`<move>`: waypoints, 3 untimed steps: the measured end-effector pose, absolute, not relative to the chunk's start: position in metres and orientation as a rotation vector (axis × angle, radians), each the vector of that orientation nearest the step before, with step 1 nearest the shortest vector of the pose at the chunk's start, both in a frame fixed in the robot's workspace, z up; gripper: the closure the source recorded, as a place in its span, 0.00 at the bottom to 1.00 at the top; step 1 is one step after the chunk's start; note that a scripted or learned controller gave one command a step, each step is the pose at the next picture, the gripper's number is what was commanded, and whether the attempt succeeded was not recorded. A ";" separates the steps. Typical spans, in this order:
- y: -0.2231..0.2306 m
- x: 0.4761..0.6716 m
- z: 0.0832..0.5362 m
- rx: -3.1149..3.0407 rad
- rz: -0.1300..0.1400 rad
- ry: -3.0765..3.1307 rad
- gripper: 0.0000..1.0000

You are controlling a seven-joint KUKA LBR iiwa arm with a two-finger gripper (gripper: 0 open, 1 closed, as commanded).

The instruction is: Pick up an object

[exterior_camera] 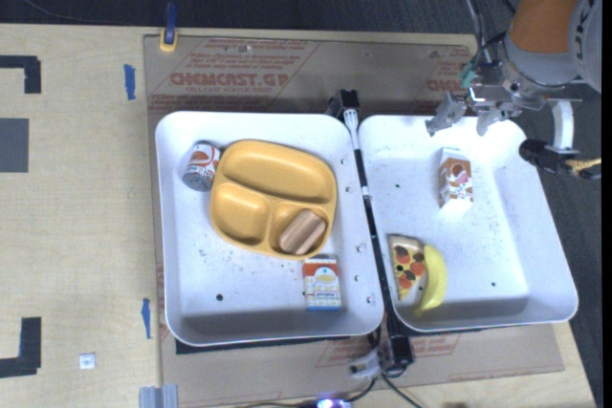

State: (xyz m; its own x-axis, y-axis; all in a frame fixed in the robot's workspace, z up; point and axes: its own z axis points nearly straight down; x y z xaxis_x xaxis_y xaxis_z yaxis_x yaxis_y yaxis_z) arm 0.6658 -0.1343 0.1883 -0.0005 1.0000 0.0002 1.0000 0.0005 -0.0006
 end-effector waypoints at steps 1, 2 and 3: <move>-0.099 0.652 0.095 -2.222 -0.002 -2.224 0.00; -0.102 0.611 0.089 -2.226 -0.009 -2.228 0.00; -0.106 0.558 0.091 -2.221 0.001 -2.219 0.00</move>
